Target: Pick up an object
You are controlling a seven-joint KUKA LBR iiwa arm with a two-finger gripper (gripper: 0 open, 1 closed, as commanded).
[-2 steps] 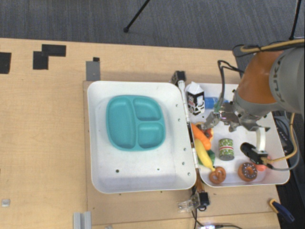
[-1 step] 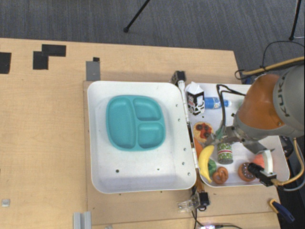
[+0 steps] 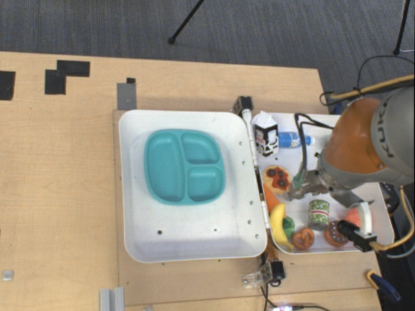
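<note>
The right bin [image 3: 382, 235] holds several toy foods: a milk carton [image 3: 265, 135], a blue bottle [image 3: 295, 140], a pizza slice [image 3: 278, 177], a banana [image 3: 277, 224], a green can [image 3: 318, 213], a brown pastry [image 3: 303, 238], a donut [image 3: 336, 233] and a red-and-white piece [image 3: 357, 216]. My gripper [image 3: 301, 188] hangs low over the bin's middle, just right of the pizza slice and above the green can. The orange-banded wrist [image 3: 353, 144] hides the bin's upper right part. Nothing shows between the fingers.
The left bin [image 3: 136, 235] carries a teal divided plate [image 3: 184, 166]. A black clamp [image 3: 244, 103] sits at the bins' top junction, and a clip with cable [image 3: 264, 275] lies below the bins. Black cables [image 3: 373, 70] run near the arm at right.
</note>
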